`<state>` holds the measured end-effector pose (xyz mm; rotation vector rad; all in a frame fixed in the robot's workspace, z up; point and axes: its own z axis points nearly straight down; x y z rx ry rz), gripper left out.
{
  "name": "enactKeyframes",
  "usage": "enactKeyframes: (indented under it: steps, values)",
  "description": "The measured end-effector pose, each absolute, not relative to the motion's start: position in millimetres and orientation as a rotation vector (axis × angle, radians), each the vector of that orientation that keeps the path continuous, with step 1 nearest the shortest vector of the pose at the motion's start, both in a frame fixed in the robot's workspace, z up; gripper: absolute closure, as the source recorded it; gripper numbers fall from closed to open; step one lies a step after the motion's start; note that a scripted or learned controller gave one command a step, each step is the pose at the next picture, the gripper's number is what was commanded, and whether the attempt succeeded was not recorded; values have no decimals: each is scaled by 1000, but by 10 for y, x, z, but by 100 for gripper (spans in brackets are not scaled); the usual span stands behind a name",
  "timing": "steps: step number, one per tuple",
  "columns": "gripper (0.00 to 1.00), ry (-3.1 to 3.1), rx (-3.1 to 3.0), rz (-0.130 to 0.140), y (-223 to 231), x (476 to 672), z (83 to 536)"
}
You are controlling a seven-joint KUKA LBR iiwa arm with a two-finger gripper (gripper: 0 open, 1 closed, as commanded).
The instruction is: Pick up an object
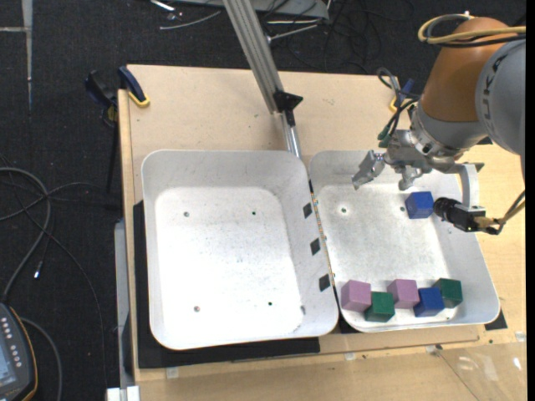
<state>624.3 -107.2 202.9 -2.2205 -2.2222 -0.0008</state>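
Blue cube (419, 204): lone block in the upper half of the right bin (468, 257), lying at about four o'clock from the gripper (386, 172) and close beside it, not touching.

Gripper: hung over the bin's upper rim on the grey arm (468, 82), which entered from three o'clock. One finger (365, 172) reached out toward nine o'clock; a second prong showed nearer the cube. Spread of the fingers could not be read from this angle. Nothing was seen between them.

Bearing for the coming move, as judged: the cube sat just down and right of the claw, so a short shift toward four o'clock and a descent would be needed. The cube looked roughly equal on all sides, with no long axis to favour.

Further stock, same bin, along the six o'clock wall: pink cube (356, 294), green cube (380, 306), second pink cube (405, 291), second blue cube (430, 301), second green cube (450, 291), packed in a row, some touching. All well apart from the claw, and judged harder to grip because of crowding.

Left bin (167, 224): at nine o'clock from the claw.
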Motion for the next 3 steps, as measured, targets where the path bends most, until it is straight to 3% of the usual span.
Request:
enactKeyframes:
  steps: [1,2,3]
  values:
    - [0,-2214,-2232,6,-1844,5797,2146]
    - [0,-2227,-2213,0,-1375,5997,1917]
    - [0,-2219,-2232,3,-2221,6259,1809]
